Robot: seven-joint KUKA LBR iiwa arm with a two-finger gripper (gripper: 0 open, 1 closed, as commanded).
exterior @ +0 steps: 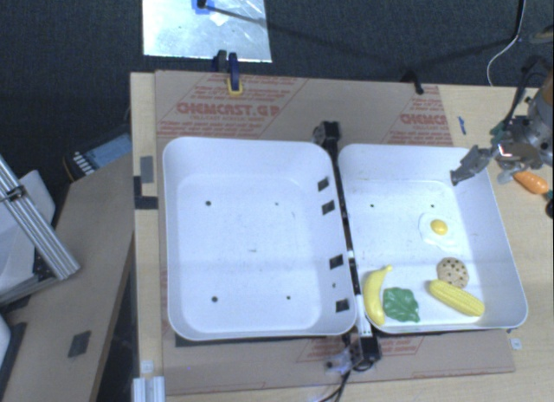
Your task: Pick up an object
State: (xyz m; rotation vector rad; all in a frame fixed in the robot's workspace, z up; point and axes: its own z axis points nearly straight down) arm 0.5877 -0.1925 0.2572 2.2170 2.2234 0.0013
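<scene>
I'm seeing smooth plastic toys lying in the right white bin: a curved yellow banana, a fried egg. The claw is hovering over that bin's far corner; its grip I cannot tell.

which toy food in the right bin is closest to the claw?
The fried egg: it lies highest in the right bin, alone, below the claw. The cookie, corn, banana and green leaf cluster at the front edge.

I read the right bin as open across its far half — things crowd only its near edge: banana, green leaf, cookie, corn, with the fried egg mid-bin. Left of it, the left bin gives free passage.
</scene>
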